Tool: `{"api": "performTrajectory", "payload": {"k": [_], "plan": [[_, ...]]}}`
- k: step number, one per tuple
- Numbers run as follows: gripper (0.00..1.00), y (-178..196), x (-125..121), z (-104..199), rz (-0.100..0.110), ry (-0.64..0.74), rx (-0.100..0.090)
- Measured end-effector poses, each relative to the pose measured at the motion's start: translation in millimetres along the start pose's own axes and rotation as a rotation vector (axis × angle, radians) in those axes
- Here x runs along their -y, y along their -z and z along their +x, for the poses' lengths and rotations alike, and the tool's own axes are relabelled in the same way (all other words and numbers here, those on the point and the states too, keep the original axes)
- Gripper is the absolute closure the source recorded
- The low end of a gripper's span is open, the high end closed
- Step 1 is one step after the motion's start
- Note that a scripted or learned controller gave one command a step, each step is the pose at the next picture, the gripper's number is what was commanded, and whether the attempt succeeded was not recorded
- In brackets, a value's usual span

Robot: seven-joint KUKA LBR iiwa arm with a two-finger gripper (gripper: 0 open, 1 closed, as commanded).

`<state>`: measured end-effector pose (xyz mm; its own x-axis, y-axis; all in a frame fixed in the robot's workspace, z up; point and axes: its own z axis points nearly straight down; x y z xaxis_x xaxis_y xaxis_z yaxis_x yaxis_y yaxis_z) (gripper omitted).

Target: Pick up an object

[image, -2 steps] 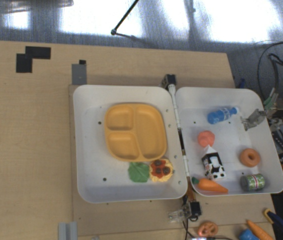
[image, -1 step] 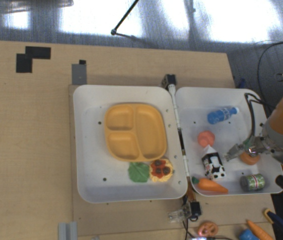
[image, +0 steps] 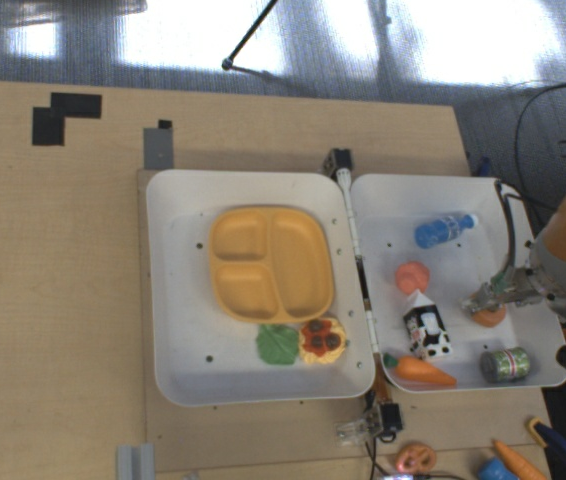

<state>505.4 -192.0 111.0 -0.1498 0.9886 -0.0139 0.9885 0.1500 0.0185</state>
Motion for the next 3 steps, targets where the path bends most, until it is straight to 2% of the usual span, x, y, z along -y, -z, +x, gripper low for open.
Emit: {"api": "performTrajectory", "payload": {"k": [1, 2, 3], "plan": [[1.00, 64.4, 6.4, 41.5, 0.013, 0.202, -0.014], [1.00, 76.5, -0.1, 88.9, 0.015, -0.041, -0.012], [1.00, 74.8, -24.0, 128.0, 0.014, 0.121, -0.014]]}}
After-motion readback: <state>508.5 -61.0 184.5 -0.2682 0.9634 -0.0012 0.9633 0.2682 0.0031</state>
